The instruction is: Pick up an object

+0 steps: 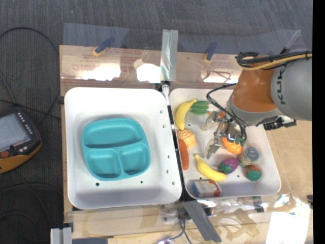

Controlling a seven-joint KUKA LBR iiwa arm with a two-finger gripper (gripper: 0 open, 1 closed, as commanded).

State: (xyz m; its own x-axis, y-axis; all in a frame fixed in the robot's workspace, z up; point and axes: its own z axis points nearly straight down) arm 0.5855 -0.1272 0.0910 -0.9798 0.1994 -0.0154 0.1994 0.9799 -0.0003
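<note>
**Pincer low over the toy fruit in the right bin**

Reaching in from the right, the grey arm (294, 90) bends down over the right bin (269, 187), its orange band (254, 90) just above the wrist. Part of the maker's lettering, "KU", reads on the grey housing near the right edge.

The right bin holds a crowd of toy food. A long yellow banana (183, 113) lies along the divider side with a green piece (200, 107) touching its upper end. Below it sit a small orange-and-yellow piece (187, 138) and a carrot (184, 155) running along the bin's left wall. A second banana (209, 170) lies toward the front, with a purple piece (229, 165) just beside it, a round grey-lidded can (249, 154) near that, and a red-and-green strawberry (252, 174) at the front right. A small carton (205, 188) lies at the front edge; its print is too small to read.

The pincer (219, 142) hangs low in the middle of this clutter, fingers spread, one metal fingertip (212, 149) pointing toward the second banana. An orange fruit (234, 146) sits right against the pincer's right side; whether it is gripped I cannot tell.

The left bin (76, 187) carries a teal divided tray (116, 147). On the floor to the left lies a handheld pendant (15, 136) with its black cable (35, 50).
</note>
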